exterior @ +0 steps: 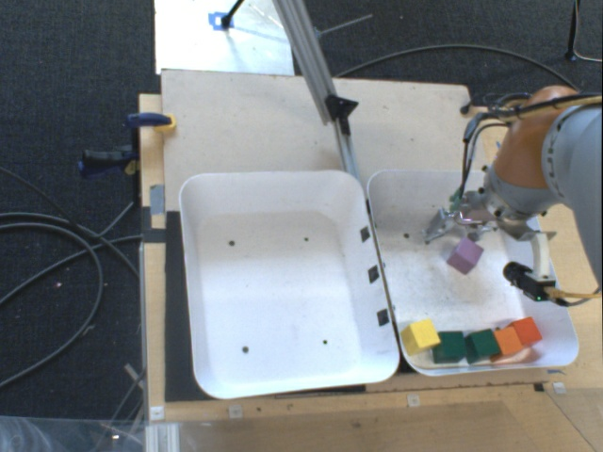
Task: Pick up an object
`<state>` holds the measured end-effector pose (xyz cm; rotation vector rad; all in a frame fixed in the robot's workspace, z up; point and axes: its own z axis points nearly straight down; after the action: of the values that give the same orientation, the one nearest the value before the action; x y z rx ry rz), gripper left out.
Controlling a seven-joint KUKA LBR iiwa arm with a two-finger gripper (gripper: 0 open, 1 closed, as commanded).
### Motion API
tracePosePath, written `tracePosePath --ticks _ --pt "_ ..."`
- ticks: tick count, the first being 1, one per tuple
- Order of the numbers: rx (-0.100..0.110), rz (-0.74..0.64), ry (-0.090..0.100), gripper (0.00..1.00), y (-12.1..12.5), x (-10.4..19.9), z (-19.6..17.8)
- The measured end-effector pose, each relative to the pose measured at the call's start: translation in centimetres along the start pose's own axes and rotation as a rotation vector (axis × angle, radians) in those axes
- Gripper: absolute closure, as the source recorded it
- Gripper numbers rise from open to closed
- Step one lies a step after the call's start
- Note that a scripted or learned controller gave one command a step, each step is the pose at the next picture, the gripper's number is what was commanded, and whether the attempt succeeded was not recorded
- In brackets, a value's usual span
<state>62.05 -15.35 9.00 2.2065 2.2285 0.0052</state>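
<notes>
Fingers: your gripper (450, 224) looks spread open, gripping nothing that I can tell.
Purple block (464, 254): just below gripper, tilted.
Risk: you may nudge it aside.

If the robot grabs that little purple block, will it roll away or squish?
The small purple cube-shaped block probably won't roll, because its faces look flat. It keeps crisp edges, so it is likely stiff rather than squishy. It looks tilted on the speckled floor of the right white bin, so a nudge might tip it onto another face.
</notes>
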Motion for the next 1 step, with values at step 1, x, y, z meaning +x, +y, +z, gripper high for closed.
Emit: tracePosePath --ticks 1 --pt "0.008 0.009 0.001 0.0 -4.11 0.91 -0.04"
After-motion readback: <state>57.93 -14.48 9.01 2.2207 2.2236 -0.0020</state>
